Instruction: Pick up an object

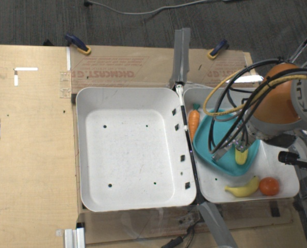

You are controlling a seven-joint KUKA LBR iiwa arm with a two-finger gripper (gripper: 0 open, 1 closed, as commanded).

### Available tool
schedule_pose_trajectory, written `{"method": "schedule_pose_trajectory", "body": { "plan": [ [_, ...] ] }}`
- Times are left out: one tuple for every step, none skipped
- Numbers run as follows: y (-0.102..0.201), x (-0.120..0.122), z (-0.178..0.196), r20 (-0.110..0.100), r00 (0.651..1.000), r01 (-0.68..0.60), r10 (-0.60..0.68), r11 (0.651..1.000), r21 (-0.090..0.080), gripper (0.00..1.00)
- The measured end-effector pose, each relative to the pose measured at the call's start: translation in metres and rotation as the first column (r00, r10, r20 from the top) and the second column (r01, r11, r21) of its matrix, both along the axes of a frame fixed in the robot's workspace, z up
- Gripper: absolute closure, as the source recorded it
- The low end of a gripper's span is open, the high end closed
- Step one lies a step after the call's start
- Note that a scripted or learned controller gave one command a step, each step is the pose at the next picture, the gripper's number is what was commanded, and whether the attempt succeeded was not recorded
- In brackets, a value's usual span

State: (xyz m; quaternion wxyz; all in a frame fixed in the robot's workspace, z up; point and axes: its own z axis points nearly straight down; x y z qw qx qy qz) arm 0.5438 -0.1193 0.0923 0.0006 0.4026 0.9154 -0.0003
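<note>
The right bin [290, 190] holds an orange carrot [193, 122] against its left wall, a teal plate [220, 154] in the middle, a yellow banana [243, 188] and a red tomato [269, 186] near the front. A small yellow object [241, 156] lies on the teal plate. My gripper [239, 145] hangs low over the plate, right above that yellow object, half hidden by black and yellow cables. Whether it touches the object cannot be made out.
The left bin [91, 190] sits beside the right one, split from it by a grey divider [182, 56]. Loops of cable [230, 94] trail from the orange-banded wrist [279, 99] across the right bin. Clamps [78, 43] hold the cardboard at the back.
</note>
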Motion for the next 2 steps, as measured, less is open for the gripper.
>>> {"method": "schedule_pose_trajectory", "body": {
  "plan": [
    [-0.044, -0.066, 0.056, 0.000, 0.985, -0.175, 0.175, 0.985, 0.000, 0.00],
    [-0.064, 0.078, 0.056, 0.002, 0.992, -0.128, 0.128, 0.992, -0.001, 0.00]
  ]
}}
